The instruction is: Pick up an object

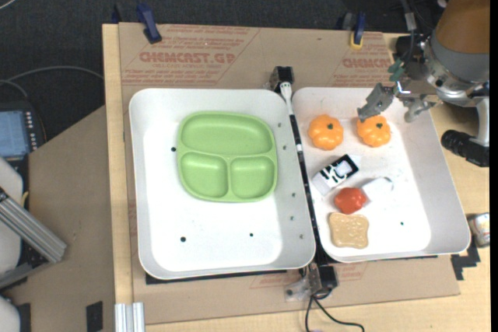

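Note:
The right bin (436,190) holds two orange pumpkins, one (326,131) near its left wall and one (375,131) further right. In front of them lie a black-and-white block (336,171), a small white piece (379,184), a red tomato (350,200) and a tan toast-shaped piece (348,230). My gripper (394,105) hangs over the bin's far right part, just above and behind the right pumpkin. Its fingers are spread open with nothing between them.
The left bin (156,229) carries a green divided plate (228,155). A ridge where the two bins meet runs down the middle (299,167). Cardboard lies under both bins, with blue clamps at its far edge (148,22).

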Controlling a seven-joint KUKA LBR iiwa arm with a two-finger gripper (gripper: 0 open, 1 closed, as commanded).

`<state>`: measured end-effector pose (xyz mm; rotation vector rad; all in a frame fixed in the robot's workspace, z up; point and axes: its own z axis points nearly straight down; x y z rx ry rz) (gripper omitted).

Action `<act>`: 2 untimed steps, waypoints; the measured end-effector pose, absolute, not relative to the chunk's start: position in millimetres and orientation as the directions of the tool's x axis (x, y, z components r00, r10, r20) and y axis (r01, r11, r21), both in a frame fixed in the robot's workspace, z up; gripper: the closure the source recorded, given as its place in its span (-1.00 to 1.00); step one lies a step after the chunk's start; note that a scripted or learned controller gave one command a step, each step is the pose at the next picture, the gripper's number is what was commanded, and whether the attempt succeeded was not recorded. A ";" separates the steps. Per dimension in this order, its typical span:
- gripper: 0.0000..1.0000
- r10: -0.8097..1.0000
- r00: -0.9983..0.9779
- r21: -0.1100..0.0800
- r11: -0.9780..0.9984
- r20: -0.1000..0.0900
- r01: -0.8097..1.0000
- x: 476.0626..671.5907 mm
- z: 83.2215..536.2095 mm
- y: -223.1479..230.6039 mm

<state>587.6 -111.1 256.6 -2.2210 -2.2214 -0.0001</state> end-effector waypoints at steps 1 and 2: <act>-1.00 1.000 0.002 -0.013 -0.002 0.002 1.000 583.1 93.9 -128.6; -1.00 1.000 0.003 -0.009 -0.003 0.004 1.000 479.8 84.0 -93.9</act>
